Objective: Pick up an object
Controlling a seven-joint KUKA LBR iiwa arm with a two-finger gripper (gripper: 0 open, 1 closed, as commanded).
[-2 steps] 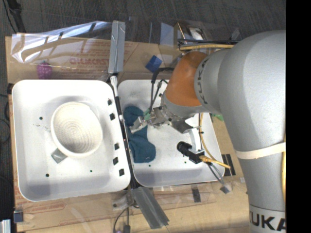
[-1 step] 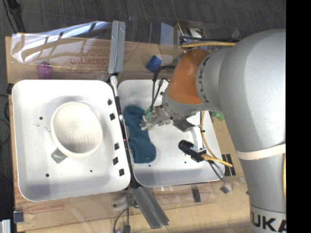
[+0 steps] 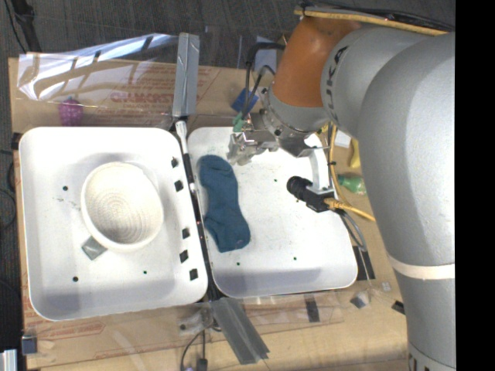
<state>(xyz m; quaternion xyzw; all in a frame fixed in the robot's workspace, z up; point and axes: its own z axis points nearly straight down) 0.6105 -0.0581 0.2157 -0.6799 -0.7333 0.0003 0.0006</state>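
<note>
A dark blue sock [image 3: 223, 202] lies lengthwise in the left part of the right bin [image 3: 309, 269]. In the left bin [image 3: 46, 284] a white bowl [image 3: 122, 205] sits upside down, and a small grey piece [image 3: 93, 248] lies at its lower left edge. My gripper [image 3: 242, 148] hangs over the far left corner of the right bin, just above and to the right of the sock's upper end. I see nothing held in it.
A black cylindrical part with a yellow cable [image 3: 308, 193] hangs from the arm over the right side of the right bin. The big grey arm [image 3: 402, 145] covers the right of the view. A plastic sheet [image 3: 93, 60] and a purple item [image 3: 70, 113] lie behind the left bin.
</note>
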